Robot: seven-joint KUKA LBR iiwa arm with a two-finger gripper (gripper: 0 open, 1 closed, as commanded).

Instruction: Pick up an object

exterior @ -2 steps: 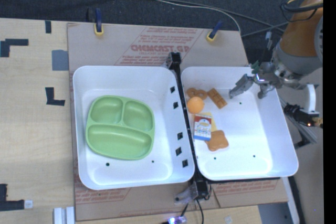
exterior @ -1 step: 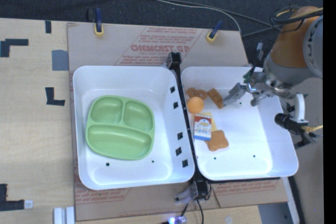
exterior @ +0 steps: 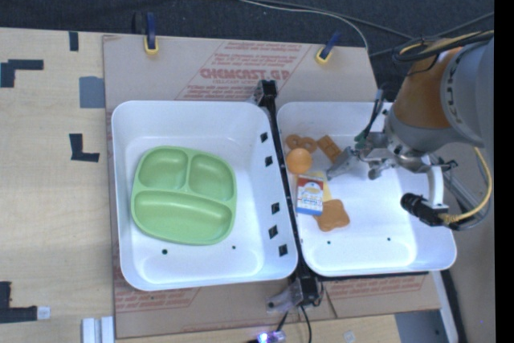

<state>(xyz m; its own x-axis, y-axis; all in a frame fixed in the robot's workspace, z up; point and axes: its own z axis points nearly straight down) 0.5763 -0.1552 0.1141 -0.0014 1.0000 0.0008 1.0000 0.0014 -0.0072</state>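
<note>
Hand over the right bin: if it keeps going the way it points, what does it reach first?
Probably the round orange ball, just beyond the hand, which points toward the bins' divider; height above the toys is unclear.

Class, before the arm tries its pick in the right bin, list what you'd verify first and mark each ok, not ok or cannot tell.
1. Objects in right bin: ok, orange ball, small carton and brown pieces.
2. Gripper over right bin: ok.
3. Gripper near ball: ok, just right of it.
4. Anything held: cannot tell.
5. Green tray out of the way: ok, in left bin.
</note>
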